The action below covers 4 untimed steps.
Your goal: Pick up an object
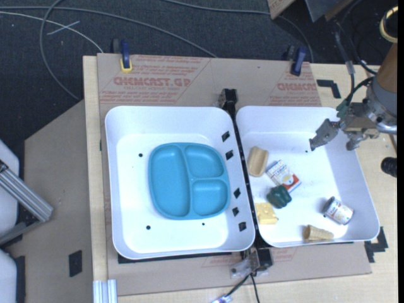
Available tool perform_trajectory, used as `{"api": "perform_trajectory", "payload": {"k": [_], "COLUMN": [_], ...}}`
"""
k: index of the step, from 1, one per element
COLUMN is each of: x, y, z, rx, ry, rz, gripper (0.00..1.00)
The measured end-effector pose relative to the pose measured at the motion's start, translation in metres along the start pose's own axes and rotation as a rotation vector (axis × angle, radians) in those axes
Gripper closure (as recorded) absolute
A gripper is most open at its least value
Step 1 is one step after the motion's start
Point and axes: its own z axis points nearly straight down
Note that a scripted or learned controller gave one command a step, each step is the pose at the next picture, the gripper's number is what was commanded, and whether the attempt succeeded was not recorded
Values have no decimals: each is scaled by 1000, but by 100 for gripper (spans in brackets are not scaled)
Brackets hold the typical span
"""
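Camera view looks down on the bench, and we start at the left, where a shallow white plastic bin [120,169] with rounded corners holds a light blue plastic plate with three compartments [189,180]. That plate lies flat near the middle of the bin floor, apart from every wall.

Moving right past the black divider, we reach the second shallow white plastic bin [363,188], which carries the loose objects. Nearest the divider we see a tan, rounded block that looks like a piece of bread [257,161], and lower down a pale yellow wedge with holes like cheese [266,214], close to the bin's front left corner. Just right of the tan block sits a small white packet with red and blue print [283,175], and touching its lower edge is a dark green lumpy object [278,197]. Farther right along the front wall we find a tan wedge-shaped piece [318,233], and above it a small silver and white can lying on its side [339,211].

At the right, the two-finger gripper [334,137] hangs over the upper right part of this bin, well apart from all the objects. Its fingers [321,136] are spread with nothing between them, so no object is picked up yet.
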Motion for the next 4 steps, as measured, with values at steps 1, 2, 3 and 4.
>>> {"api": "perform_trajectory", "payload": {"k": [1,2,3,4], "x": [0,1,-1,-5], "y": [2,10,19,23], "z": [-7,38,96,140], "rx": [-13,-9,-8,-9], "ry": [-3,-1,-1,-1], "rz": [-3,-3,-3,-3], "gripper": [0,0,0,0]}}
